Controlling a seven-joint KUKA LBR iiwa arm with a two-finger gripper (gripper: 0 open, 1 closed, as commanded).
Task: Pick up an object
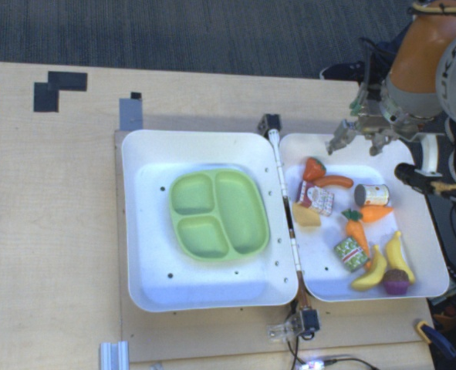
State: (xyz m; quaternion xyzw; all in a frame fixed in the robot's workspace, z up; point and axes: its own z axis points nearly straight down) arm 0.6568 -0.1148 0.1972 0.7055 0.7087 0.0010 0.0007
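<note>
My gripper [359,139] hangs above the far edge of the right bin [424,230], its fingers [338,140] spread open with nothing between them. Below it in that bin lie several toy foods: a red pepper [312,169], a hot dog [335,182], a small can [372,195], a carrot [369,215], a cheese wedge [307,215], a green carton [351,253], two bananas [373,272] and a purple plum [396,283]. The left bin [146,230] holds a green divided plate [218,213].
The arm's orange band [420,60] and grey wrist rise at the right above the right bin's far corner. A divider rail [283,199] runs between the bins. Beige bench surface [50,222] spreads to the left.
</note>
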